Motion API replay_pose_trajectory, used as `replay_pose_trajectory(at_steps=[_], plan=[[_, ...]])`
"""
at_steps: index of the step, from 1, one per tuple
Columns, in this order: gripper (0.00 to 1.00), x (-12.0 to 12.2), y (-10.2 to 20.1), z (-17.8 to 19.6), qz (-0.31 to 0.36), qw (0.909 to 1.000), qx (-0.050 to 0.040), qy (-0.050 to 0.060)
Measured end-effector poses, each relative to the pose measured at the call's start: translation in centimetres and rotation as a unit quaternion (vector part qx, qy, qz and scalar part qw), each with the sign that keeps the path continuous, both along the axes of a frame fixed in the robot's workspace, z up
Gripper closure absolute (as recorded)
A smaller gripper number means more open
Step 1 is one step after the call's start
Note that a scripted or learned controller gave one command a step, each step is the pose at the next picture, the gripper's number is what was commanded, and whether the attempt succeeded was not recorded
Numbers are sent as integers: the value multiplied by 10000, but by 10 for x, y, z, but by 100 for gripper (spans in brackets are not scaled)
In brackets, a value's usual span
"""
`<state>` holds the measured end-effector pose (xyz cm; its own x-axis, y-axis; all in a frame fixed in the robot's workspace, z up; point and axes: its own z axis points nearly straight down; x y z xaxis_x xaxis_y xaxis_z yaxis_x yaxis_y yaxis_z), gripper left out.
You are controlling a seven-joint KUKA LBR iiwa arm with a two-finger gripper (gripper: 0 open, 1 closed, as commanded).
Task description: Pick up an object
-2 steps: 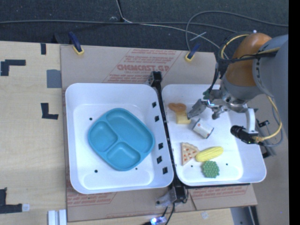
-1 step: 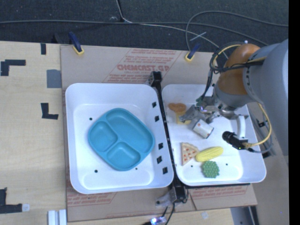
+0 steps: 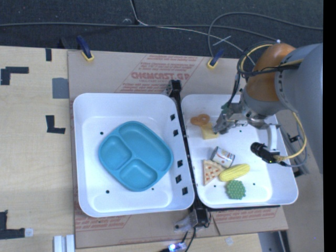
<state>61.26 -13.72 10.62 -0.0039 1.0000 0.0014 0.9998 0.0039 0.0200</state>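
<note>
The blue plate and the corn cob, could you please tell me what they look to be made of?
The blue plate looks like moulded plastic, matte: even colour, rounded compartments, soft sheen. The corn cob seems a plastic toy, judging by its uniform yellow and smooth, slightly glossy surface, though the picture is too coarse to be sure.

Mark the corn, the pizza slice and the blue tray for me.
corn point(image 3: 234, 171): camera view, middle of the cob.
pizza slice point(image 3: 209, 171): camera view, middle of the wedge.
blue tray point(image 3: 135, 155): camera view, central divider.

Grey arm point(image 3: 294, 77) reaches in from right, wrist bent downward.
</note>
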Motion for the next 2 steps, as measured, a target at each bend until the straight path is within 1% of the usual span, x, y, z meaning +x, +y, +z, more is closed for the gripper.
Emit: replay_pose_trajectory(at_steps=[1,2], plan=[[100,5,-2,62,-9,10000,-14,80],[100,7,-2,116,-9,10000,-13,76]])
